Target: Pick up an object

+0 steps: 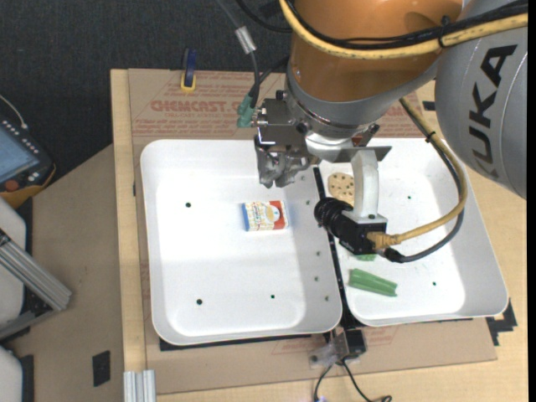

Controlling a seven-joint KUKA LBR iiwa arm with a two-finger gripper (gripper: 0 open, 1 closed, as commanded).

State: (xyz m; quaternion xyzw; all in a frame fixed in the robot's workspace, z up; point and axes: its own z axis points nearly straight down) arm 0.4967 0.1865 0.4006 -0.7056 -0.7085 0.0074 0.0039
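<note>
A small blue, white and red box point(265, 216) lies flat in the left bin point(180, 249), right of its middle. My gripper point(276, 172) hangs just above and behind the box, near the bin's right wall. No object shows between it and the bin floor. In the right bin point(444, 224) a green stick-shaped piece point(372, 282) lies near the front, and a round tan cracker-like disc point(339, 183) sits by the left wall, partly hidden by my wrist.
The big orange and grey arm covers the upper right of the view and much of the right bin's back. A black fitting with a yellow hose point(352, 229) hangs over the divider between the bins. Cardboard point(201, 99) lies under both bins.
</note>
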